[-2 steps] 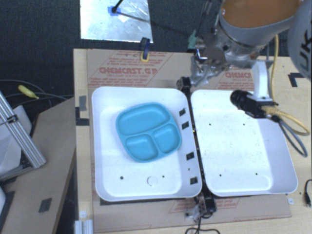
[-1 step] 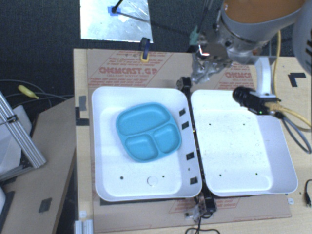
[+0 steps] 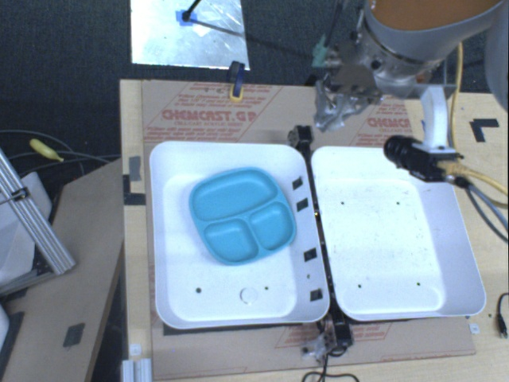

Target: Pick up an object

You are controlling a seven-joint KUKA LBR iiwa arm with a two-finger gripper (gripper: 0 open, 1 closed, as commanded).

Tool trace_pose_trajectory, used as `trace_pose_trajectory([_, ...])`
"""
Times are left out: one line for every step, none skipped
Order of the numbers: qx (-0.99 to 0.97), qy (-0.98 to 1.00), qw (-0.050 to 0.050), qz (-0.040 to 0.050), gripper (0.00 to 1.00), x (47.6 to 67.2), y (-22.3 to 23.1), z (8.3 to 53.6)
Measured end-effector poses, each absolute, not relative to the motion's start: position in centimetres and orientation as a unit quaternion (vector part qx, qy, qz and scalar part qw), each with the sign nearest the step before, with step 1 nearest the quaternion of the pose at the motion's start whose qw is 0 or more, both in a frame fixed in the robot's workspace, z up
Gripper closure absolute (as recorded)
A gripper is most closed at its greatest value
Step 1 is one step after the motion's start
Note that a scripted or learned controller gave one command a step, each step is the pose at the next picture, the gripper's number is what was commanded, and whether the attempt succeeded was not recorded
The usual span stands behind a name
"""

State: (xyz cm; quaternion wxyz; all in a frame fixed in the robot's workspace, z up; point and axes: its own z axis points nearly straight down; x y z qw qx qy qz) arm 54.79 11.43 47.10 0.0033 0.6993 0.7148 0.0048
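I see 1 blue plate [image 3: 241,215] mid left bin [image 3: 171,293]; light, stiff, slick, so I'd pinch its rim. Gripper [image 3: 332,111] above the bins' far edge, grip state unclear.

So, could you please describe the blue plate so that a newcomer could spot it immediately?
Find the two white bins side by side and take the left bin. The divided plate lies flat in its middle. It is light blue, with three compartments, and is the one coloured item in either bin.

"CHEMCAST GP" in red on the brown board [image 3: 208,111] behind the bins.
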Motion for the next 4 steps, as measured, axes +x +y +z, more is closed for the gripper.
trace_pose_trajectory([0.704, 0.710, -0.004, -0.0049, 1.00, 52.8, 15.5, 34.4])
trace_pose_trajectory([0.706, 0.708, 0.004, 0.0072, 1.00, 50.8, 11.9, 47.9])
trace_pose_trajectory([0.707, 0.707, -0.001, -0.0016, 1.00, 48.5, 10.4, 41.2])
trace_pose_trajectory([0.708, 0.707, 0.002, 0.0023, 1.00, 48.7, 8.0, 44.9])
